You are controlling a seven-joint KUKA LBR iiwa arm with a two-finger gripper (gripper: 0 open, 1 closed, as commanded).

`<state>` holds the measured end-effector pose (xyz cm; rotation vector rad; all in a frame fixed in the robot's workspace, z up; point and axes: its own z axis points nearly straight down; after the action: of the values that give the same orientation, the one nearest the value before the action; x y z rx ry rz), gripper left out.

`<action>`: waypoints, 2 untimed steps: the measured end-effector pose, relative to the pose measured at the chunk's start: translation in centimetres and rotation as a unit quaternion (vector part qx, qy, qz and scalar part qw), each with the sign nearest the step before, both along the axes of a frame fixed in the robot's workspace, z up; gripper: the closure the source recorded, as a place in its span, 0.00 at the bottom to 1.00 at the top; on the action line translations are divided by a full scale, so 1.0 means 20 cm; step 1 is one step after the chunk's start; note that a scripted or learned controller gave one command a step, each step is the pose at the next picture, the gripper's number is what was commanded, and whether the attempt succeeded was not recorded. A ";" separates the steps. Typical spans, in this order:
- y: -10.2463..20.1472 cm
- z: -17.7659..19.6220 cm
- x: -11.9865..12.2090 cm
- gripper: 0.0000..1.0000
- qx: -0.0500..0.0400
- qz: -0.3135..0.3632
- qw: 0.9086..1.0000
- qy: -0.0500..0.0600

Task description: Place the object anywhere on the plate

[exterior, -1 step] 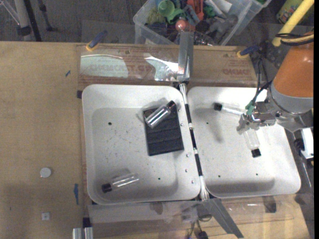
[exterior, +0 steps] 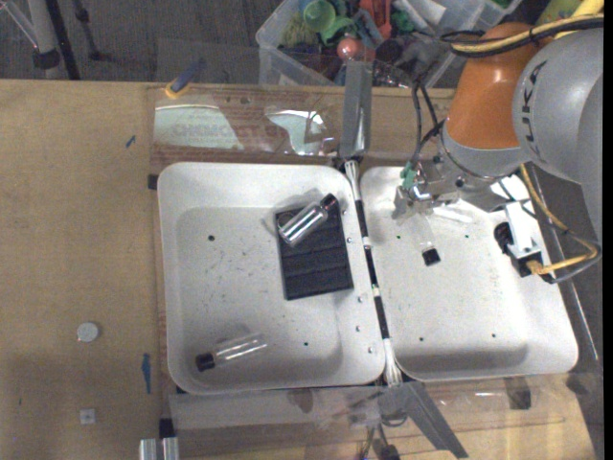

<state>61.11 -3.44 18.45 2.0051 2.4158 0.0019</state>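
In left bin (exterior: 222,290): black ridged plate (exterior: 316,262), metal cylinder (exterior: 306,220) resting across its far edge; clear vial (exterior: 230,351) well apart, near front corner. In right bin (exterior: 479,326): small black square (exterior: 430,255), beneath gripper (exterior: 414,197), grip state impossible to tell.

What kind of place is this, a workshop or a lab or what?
Probably a robotics lab: a robot arm reaches over two white bins on a wooden bench, and a clear tub of colourful toys sits behind.
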 end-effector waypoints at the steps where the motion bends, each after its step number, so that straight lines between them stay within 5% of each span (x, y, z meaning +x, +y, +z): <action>1: 0.36 0.00 0.09 1.00 0.000 0.022 1.000 0.000; 2: 0.75 -0.13 0.28 1.00 0.000 0.059 0.998 0.000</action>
<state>66.64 11.57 15.85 1.8590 2.5295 0.0023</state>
